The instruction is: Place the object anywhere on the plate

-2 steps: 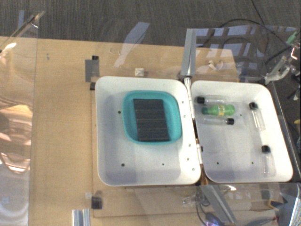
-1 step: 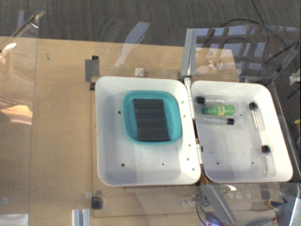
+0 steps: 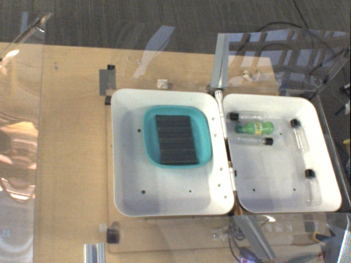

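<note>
A dark ridged block lies flat on the teal plate in the left bin. Right of the plate, clear bottles lie in the neighbouring bin.

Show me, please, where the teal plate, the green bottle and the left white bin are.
teal plate point(image 3: 149, 138): camera view, its bare left rim.
green bottle point(image 3: 255, 128): camera view, middle of its body.
left white bin point(image 3: 164, 193): camera view, bare floor near its front wall.

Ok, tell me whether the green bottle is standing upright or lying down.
Lying down. The green bottle rests on its side on the floor of the right bin, its length running left to right, between two clear bottles.
</note>
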Available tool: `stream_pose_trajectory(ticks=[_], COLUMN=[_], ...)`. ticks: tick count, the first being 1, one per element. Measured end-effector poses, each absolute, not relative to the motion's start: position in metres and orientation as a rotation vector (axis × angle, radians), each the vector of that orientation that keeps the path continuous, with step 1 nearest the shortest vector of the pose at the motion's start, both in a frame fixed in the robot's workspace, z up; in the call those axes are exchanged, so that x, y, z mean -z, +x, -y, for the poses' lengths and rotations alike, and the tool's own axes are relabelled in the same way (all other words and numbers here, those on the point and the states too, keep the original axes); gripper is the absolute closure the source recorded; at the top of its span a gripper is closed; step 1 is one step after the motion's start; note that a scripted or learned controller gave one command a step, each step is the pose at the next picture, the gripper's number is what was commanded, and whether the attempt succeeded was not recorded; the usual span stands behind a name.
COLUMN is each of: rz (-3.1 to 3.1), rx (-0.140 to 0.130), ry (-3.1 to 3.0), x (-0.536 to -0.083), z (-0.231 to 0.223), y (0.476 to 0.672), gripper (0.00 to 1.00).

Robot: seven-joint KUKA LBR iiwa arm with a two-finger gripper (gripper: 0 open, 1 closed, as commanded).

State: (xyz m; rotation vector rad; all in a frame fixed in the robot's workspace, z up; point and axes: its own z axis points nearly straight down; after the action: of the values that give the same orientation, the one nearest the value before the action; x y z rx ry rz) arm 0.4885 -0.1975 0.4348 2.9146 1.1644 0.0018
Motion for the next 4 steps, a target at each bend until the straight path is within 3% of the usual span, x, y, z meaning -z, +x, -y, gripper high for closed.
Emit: stream_pose_trajectory(ticks=[1, 3, 4], rz=[-0.970, -0.715, -0.595], rx=[-0.001, -0.002, -0.003], ry=[2.985, 3.057, 3.083], x=[-0.435, -0.372, -0.374], z=[0.198, 0.205, 0.205], y=[0.489, 0.488, 0.488], gripper=[0.00, 0.00, 0.00])
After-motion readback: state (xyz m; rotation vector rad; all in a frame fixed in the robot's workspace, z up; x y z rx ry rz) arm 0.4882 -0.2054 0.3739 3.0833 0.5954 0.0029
